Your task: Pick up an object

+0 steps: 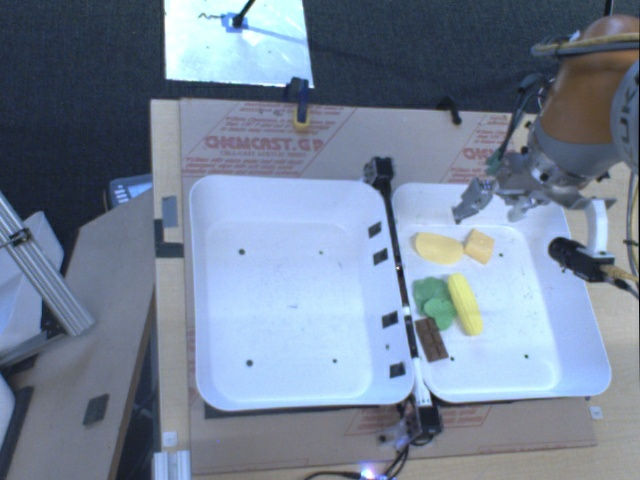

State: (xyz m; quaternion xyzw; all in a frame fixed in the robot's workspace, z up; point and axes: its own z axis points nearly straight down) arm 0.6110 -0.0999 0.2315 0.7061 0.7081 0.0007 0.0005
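Observation:
My gripper (497,203) hangs over the far edge of the right bin (570,368), its fingers spread open with nothing between them. Just in front of it and lower lie a pale yellow oval piece (438,248) and a yellow cube-like block (480,246). Nearer the front sit a green lumpy object (434,299), a yellow corn-like piece (465,304) leaning against it, and a small brown block (432,340) by the bin's left wall.
The left bin (290,298) lies beside the right one, joined by a black-clipped divider (395,268). Both rest on a brown board (260,138). A shiny metal sheet (235,28) lies beyond it.

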